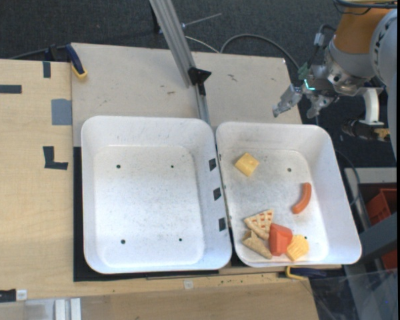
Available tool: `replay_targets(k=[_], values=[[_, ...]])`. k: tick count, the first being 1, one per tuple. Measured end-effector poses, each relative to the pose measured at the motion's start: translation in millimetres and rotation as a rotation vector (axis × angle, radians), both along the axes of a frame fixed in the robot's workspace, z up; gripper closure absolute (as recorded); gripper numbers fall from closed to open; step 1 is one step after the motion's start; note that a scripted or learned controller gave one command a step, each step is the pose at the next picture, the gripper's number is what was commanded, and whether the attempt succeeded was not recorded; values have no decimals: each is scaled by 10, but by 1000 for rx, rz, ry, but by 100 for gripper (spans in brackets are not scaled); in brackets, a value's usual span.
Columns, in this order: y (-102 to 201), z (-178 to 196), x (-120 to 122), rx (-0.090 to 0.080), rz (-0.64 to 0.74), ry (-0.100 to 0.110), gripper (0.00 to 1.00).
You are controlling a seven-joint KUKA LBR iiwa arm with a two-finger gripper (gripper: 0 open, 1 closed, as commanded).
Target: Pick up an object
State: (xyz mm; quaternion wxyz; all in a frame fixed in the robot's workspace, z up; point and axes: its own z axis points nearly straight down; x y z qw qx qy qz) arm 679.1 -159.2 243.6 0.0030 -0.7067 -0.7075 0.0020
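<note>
The right white bin point(333, 172) holds several small toy foods. A yellow cube point(247, 164) lies near its back left. An orange-red sausage point(302, 198) lies toward the right wall. At the front sit two tan waffle wedges point(260, 223), a red chunk point(280, 239) and a yellow ridged piece point(297, 248), all packed close together. My gripper point(299, 105) hangs above the bench just beyond the right bin's back rim. It is open, with nothing between its fingers. The grey arm with its orange band point(363, 25) rises behind it at the upper right.
The left white bin point(93, 179) adjoins the right one. A slanted metal pole point(177, 35) comes down to the bins' shared back edge. A cable loops behind the right bin. A blue and yellow clamp point(76, 61) lies at the back left.
</note>
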Motion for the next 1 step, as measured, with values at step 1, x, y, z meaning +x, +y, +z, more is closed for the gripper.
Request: replay_targets(k=[1], values=[[-2,38,8,-3,1,-5,0]])
